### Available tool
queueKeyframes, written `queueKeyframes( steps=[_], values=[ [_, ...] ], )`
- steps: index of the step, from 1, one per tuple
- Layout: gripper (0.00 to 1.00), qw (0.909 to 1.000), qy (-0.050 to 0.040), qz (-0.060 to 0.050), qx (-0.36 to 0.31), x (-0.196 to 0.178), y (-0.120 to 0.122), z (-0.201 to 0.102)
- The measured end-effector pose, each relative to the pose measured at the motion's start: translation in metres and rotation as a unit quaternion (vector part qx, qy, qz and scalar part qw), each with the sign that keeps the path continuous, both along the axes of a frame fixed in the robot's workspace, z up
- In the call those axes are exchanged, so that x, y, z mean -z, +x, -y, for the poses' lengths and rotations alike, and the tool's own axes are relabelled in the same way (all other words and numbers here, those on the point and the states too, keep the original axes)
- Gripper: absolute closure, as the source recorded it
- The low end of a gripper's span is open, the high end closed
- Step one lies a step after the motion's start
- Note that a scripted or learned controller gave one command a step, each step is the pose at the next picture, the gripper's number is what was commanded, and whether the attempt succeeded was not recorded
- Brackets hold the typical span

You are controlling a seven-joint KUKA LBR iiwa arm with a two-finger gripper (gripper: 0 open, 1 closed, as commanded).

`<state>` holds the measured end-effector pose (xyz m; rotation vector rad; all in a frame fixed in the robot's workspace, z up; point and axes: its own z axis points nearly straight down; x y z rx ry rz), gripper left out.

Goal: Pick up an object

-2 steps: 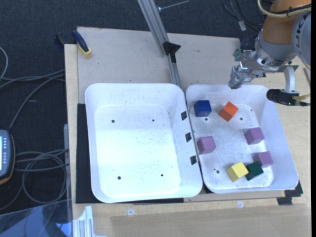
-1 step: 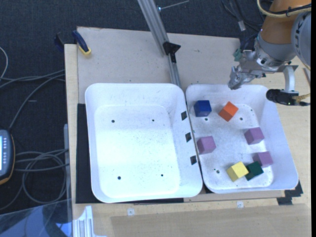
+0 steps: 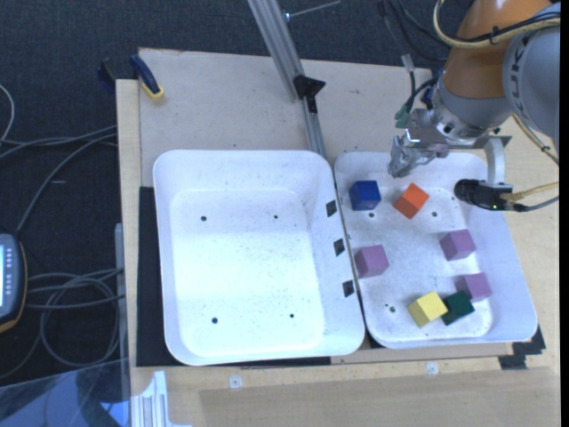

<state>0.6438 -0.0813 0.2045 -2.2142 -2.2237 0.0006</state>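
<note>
My gripper (image 3: pixel 402 165) hangs over the far end of the right bin (image 3: pixel 507 265), just above and left of an orange cube (image 3: pixel 411 201). A blue cube (image 3: pixel 364 195) lies to its lower left. Nothing shows between the fingers, and their spacing is too small to read. Further down the bin lie three purple cubes, one at the left (image 3: pixel 372 260), one at the right (image 3: pixel 457 244) and one lower right (image 3: pixel 476 286). A yellow cube (image 3: pixel 428 308) and a dark green cube (image 3: pixel 459 307) sit side by side near the front rim.
The left bin (image 3: pixel 178 194) stands beside the right one, with black clips along the shared rim. A metal post (image 3: pixel 283 52) slants up from between the bins. A blue and yellow clamp (image 3: pixel 147 76) grips the bench's far left corner. Cables trail at the left.
</note>
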Motion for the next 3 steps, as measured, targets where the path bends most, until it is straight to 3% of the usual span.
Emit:
queueKeyframes(
  steps=[3],
  values=[
    [1.0,1.0,0.0005,0.0,-0.001,-0.025,-0.069,-0.138]
  ],
)
